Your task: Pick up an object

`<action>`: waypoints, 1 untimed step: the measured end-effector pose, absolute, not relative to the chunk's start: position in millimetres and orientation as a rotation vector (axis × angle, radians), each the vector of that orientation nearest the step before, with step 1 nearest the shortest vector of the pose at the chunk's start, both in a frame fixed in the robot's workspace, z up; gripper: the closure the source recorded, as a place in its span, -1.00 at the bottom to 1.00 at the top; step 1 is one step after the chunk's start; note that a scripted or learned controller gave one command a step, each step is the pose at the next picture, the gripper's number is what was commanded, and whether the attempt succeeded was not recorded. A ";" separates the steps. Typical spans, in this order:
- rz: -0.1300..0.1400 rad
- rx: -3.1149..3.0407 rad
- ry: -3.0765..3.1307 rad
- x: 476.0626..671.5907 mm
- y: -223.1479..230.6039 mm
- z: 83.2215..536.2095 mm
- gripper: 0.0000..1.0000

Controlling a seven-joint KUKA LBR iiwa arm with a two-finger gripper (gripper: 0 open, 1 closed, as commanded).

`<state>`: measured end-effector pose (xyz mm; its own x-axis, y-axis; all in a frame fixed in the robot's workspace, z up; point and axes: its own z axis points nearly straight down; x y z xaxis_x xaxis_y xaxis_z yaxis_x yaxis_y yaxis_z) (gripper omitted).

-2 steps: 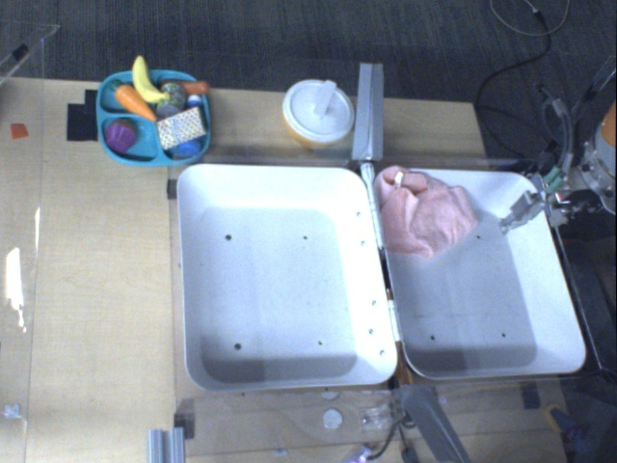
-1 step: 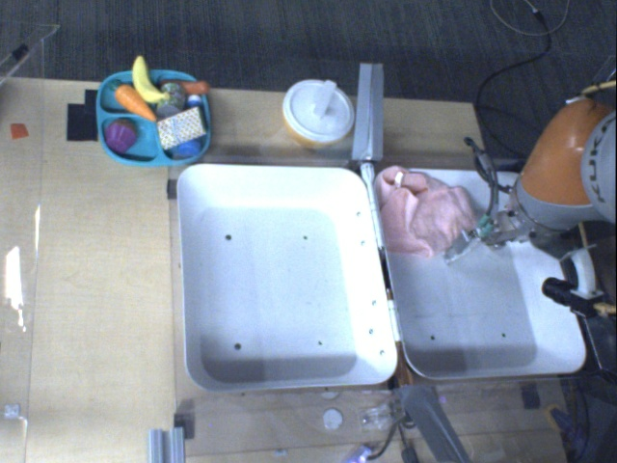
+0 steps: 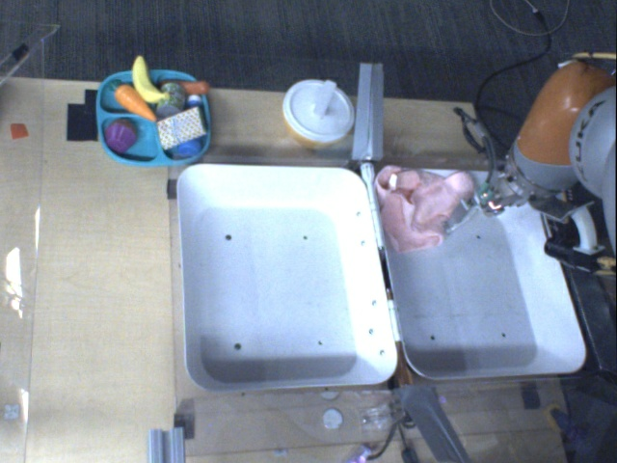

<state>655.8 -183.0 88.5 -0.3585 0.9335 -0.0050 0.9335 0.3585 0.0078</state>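
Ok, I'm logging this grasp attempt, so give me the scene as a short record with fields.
target: pink cloth, crumpled in the far left corner of the right bin
gripper: gripper low at the cloth's right edge; grasp cannot be confirmed
left bin: left bin, white, beside the right one
off-bin items: blue toy tray with play food; white lidded cup behind the bins

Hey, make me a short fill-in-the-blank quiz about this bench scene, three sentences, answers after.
1. The crumpled cloth in the right bin is ____ in colour.
2. The gripper reaches toward the cloth from the view's ____.
3. The blue tray of toy food holds a yellow ____.

Missing words: pink; right; banana
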 end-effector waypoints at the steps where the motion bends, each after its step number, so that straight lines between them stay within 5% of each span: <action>1: -0.038 1.576 2.711 664.4 -126.4 87.7 -1.00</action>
